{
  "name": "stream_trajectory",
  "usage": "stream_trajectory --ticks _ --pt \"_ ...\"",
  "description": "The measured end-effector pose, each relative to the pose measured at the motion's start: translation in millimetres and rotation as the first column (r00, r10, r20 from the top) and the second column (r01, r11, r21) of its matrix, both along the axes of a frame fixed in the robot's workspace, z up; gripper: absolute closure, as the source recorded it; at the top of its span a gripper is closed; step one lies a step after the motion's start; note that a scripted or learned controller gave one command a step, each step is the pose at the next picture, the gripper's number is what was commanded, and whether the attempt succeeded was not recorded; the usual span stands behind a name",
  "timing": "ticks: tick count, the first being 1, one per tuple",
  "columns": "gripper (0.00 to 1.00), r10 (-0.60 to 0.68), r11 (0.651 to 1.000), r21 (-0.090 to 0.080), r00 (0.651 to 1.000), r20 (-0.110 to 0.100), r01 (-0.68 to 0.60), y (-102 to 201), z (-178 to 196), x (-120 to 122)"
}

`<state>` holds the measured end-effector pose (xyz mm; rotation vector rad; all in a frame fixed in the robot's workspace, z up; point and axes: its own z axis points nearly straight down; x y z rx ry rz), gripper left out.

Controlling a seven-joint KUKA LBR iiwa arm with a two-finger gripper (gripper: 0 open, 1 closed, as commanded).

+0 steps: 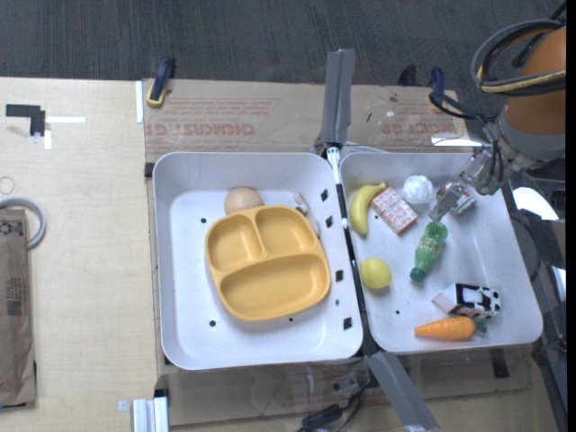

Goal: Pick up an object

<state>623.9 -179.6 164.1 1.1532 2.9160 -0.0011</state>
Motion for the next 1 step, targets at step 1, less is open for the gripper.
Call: stream_trajectory --ticks 1 --pt "0.0 0.044 0.999 0.001 0.999 -0.003 -0.044 31.1 -72.2 -25.9"
